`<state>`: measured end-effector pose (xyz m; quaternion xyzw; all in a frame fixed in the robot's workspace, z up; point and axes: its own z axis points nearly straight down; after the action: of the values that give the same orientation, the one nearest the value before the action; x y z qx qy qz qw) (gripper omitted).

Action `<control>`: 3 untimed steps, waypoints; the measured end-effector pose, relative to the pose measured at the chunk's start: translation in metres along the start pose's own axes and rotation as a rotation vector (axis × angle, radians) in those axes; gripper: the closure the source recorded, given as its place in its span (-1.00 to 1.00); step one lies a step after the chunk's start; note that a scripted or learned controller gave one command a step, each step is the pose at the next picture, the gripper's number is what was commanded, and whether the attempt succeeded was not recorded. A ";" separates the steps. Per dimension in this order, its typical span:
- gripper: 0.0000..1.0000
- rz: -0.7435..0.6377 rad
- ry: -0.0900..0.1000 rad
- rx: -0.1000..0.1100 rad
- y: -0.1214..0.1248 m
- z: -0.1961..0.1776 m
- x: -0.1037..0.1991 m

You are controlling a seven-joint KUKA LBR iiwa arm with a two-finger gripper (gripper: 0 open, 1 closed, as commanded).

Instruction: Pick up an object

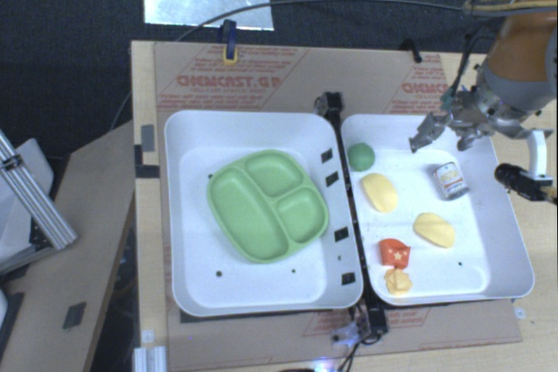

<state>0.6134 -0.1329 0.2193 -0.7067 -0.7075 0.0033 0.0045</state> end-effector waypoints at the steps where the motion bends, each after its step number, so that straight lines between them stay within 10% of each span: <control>1: -1.00 -0.002 -0.002 -0.012 0.003 -0.007 0.000; 3: -1.00 0.000 -0.001 -0.008 0.005 0.103 0.006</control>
<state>0.6169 -0.1270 0.1158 -0.7066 -0.7076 0.0009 0.0010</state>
